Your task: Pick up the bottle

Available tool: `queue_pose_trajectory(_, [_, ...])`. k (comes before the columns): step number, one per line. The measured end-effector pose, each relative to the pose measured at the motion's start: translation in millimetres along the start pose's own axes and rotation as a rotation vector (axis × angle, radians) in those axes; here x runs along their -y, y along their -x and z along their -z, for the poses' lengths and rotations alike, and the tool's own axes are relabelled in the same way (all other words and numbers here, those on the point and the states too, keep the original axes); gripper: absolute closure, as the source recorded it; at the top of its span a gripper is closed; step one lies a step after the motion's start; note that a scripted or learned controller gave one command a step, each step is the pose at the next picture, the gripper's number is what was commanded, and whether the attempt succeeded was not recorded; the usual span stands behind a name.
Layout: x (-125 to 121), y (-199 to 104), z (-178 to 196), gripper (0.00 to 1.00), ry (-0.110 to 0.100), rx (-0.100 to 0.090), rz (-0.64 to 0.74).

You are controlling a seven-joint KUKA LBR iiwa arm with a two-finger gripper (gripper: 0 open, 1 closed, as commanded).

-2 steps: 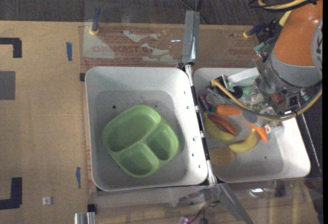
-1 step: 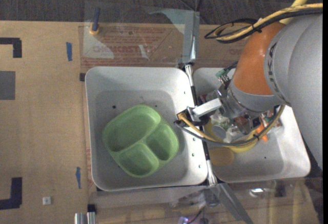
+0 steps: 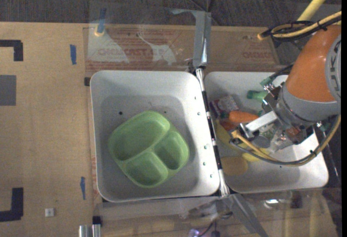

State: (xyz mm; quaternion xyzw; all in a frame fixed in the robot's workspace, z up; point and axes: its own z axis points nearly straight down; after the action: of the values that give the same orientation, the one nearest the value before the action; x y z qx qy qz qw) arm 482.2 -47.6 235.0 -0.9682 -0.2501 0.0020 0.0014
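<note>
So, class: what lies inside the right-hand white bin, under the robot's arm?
In the right bin an orange item, a green piece, a red-and-white packet and something pale yellow show. The arm covers the rest, so more contents cannot be seen.

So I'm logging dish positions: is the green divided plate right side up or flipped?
Right side up: the green divided plate shows its three hollow compartments facing the camera, lying in the left bin.

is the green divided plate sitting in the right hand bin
No, the green divided plate lies in the left bin, while the arm reaches over the right bin.
</note>
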Motion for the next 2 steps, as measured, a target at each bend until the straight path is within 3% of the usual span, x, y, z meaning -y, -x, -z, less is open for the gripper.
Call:
queue_pose_trajectory(1, [-31.0, -38.8, 36.9, 1.0, 0.002, -0.001, -0.049])
queue_pose_trajectory(2, [5.5, -50.4, 62.3, 1.0, 0.003, -0.003, -0.297])
